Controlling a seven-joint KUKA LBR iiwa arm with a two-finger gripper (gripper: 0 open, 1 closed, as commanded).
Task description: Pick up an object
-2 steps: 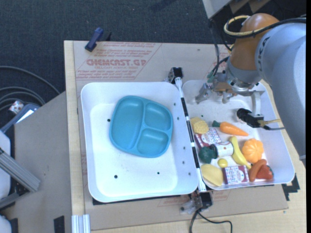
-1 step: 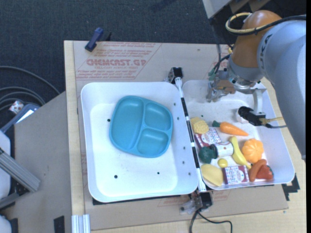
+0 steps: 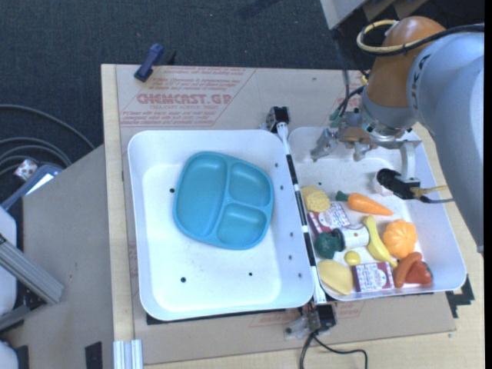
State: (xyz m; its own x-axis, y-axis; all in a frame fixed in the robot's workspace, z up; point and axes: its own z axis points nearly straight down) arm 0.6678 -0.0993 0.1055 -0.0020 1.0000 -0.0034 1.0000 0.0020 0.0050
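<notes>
My gripper (image 3: 339, 147) hovers over the far end of the right bin (image 3: 453, 244), fingers spread and nothing between them, so it looks open. Toy food lies nearer the front of that bin: a yellow corn cob (image 3: 316, 200), a carrot (image 3: 369, 204), a banana (image 3: 377, 241), an orange (image 3: 400, 237), a red pepper (image 3: 412, 271), a pale yellow lemon-like piece (image 3: 336, 277), a dark green piece (image 3: 329, 243) and two small printed packets (image 3: 331, 218) (image 3: 371, 277). The corn and carrot are the closest items, a short way in front of the fingers.
The left bin (image 3: 154, 229) holds a light blue divided plate (image 3: 224, 200). A blue clamp (image 3: 148, 62) sits at the far left corner of the brown board. Cables and grey gear lie off the bench to the left.
</notes>
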